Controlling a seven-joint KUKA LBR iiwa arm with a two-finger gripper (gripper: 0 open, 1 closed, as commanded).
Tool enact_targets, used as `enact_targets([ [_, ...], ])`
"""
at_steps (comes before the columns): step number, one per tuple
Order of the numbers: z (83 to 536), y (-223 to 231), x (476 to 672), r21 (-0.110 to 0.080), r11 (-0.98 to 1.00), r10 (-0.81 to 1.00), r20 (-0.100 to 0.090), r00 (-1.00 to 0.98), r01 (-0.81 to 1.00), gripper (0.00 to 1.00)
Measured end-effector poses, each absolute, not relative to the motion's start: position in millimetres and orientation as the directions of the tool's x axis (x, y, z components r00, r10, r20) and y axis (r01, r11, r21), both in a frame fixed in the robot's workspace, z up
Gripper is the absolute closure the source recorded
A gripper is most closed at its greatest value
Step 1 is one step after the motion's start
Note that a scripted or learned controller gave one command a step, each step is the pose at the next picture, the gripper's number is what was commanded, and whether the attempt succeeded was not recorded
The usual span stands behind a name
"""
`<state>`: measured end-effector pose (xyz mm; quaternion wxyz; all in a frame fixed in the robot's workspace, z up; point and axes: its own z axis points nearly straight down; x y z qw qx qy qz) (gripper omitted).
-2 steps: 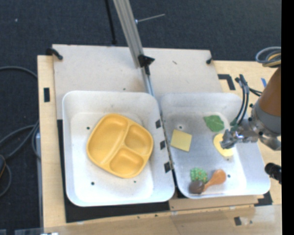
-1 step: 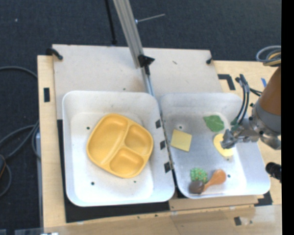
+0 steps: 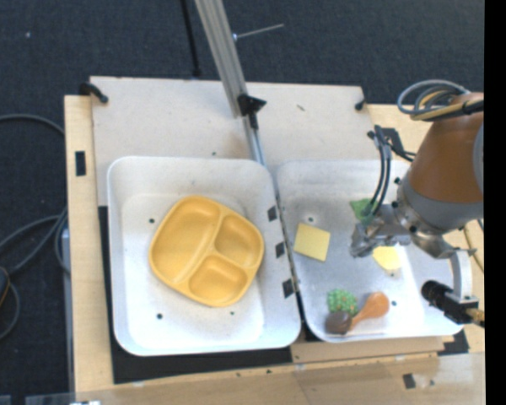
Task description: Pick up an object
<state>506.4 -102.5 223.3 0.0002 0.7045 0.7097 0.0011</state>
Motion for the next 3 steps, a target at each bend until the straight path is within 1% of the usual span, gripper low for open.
enact_targets([
  [2,216,3,527.7,0.001,0.008,1.000,0.001,-0.008,1.000,1.00],
  [3,229,57,525.2,0.002,0.009,1.000,0.002,-0.009,1.000,1.00],
])
